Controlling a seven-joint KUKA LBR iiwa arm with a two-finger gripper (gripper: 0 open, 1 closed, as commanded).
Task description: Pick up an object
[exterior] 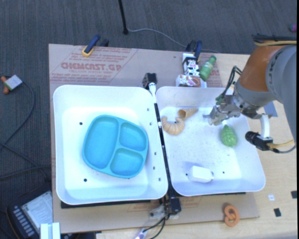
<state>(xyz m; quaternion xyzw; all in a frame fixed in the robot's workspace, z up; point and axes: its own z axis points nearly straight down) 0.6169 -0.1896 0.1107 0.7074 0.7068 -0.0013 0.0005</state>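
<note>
Grey and orange arm (pixel 269 76) reaching in from the right, over the right bin (pixel 249 180). Gripper (pixel 218 116) hanging low over the bin's upper middle, just up and left of a green bumpy object (pixel 228 136), near it but apart. Cannot tell how the end effector is set; too small and dark to read. Nothing seen clamped in it. Lying further left in that same bin: a tan croissant-like piece (pixel 173 127) and a small tan cone (pixel 186 113) just above it, close together near the left wall. Down near the front edge, a white block (pixel 201 174), well apart from the rest. Over in the left bin (pixel 65 148), a blue divided plate (pixel 115 146) with three compartments, sitting flat near the middle. Behind the bins, on the cardboard sheet (pixel 94 66), a green bottle (pixel 207 67) tilted beside a small printed box (pixel 190 73). Orange ring-shaped item (pixel 231 214) on the bench in front of the right bin.
</note>
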